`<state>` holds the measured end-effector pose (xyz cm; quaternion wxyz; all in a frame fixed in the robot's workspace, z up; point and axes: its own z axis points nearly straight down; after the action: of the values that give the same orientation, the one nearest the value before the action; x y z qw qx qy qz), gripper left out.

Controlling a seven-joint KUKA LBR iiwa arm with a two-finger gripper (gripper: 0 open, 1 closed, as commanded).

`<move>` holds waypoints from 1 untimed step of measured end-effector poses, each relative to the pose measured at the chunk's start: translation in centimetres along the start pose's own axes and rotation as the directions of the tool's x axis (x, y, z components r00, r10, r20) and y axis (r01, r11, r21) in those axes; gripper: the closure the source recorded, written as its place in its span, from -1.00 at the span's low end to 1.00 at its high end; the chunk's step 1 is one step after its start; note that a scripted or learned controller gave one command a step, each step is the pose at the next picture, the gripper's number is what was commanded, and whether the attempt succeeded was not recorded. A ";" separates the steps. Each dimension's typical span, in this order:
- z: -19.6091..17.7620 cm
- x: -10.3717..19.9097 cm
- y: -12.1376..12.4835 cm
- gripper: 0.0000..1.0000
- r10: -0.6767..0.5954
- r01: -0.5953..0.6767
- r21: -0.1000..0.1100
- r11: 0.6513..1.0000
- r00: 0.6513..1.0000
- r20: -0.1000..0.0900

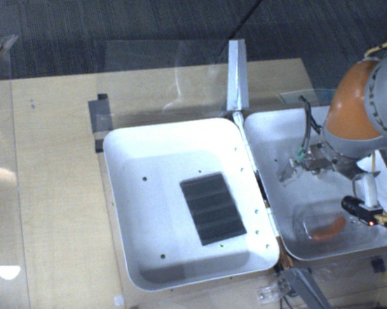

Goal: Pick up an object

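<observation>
Arm (377, 101) reaches over right bin (274, 175); hand (306, 162) low inside it, state can't be told. Orange-brown object (327, 229) lies near that bin's front wall, apart from hand. Dark ribbed slab (212, 208) in left bin (135, 193).

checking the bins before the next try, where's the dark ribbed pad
The dark ribbed pad lies flat in the left bin, a little right of its middle and turned at a slight angle, near the wall shared with the right bin.
</observation>
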<state>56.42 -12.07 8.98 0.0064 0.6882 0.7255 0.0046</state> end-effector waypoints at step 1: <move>0.3 0.6 8.1 -1.00 -0.006 0.006 0.005 1.000 1.000 -0.001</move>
<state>64.47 -11.03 8.76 0.0044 0.6862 0.7274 0.0031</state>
